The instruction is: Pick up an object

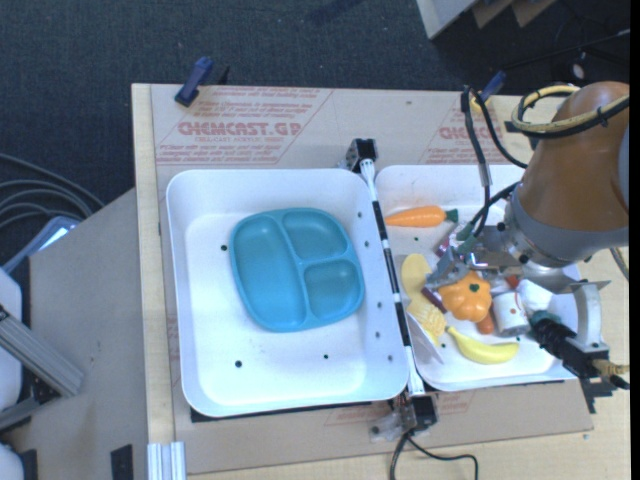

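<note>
My gripper (450,264) reaches down into the right bin (430,180), its metal fingers just above and left of an orange pumpkin-like toy (468,299). A toy carrot (415,216) lies at the bin's far side. A yellow banana (482,348) rests near the bin's front edge, and a pale yellow piece (414,269) with a corn-like piece (428,317) lies along the left wall. Something purple (432,295) sits under the fingers. The arm hides the bin's right part.
The left bin (200,348) holds a blue divided plate (297,266). A black divider rail (384,253) with clamps runs between the bins. A small red and white object (508,311) lies right of the pumpkin. Cables (478,153) hang over the right bin's back.
</note>
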Motion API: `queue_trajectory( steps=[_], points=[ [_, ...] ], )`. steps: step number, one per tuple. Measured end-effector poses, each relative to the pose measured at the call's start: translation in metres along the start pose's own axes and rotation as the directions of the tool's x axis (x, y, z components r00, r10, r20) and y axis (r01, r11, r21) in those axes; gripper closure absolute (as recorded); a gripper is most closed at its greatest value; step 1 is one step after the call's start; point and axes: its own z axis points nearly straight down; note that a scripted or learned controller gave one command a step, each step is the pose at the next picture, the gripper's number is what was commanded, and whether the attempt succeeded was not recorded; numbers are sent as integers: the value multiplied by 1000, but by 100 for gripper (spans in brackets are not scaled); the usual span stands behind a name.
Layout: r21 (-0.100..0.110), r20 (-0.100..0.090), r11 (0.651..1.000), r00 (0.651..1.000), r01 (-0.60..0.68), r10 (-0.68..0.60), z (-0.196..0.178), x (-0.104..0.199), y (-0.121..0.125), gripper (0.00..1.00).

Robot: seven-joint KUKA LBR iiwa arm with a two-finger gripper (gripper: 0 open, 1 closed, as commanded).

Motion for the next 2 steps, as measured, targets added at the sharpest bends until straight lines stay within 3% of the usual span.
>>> queue_trajectory(
  steps=[1, 2],
  points=[
    [-1, 1, 1000, 1000, -1, 1, -14, -39, 36, 100],
    [-2, 2, 1000, 1000, 0, 0, 8, -55, 87, 100]
  ],
)
